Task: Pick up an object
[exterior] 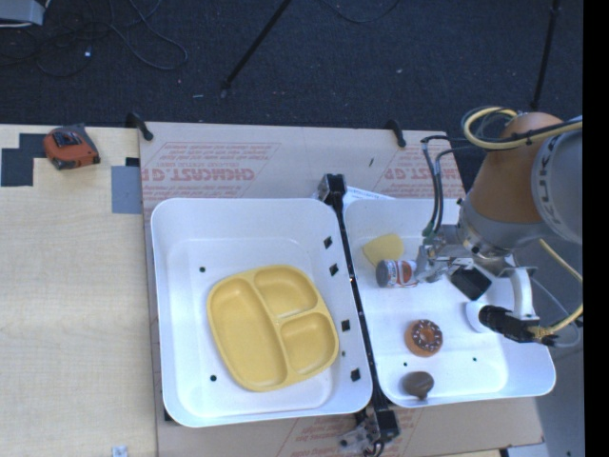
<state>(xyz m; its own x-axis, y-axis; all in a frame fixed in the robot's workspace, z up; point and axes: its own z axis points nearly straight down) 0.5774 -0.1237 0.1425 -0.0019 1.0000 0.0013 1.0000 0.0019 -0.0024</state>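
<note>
The end effector [425,263] hangs low in the right bin [533,374], just beside a small can [393,273] lying on its side; I cannot tell how it is set. Near the can sits a yellow sponge-like block [383,248], with a sprinkled donut [424,337] and a brown lump [417,383] further toward the front. The left bin [181,246] holds a yellow divided plate [271,327].
</note>
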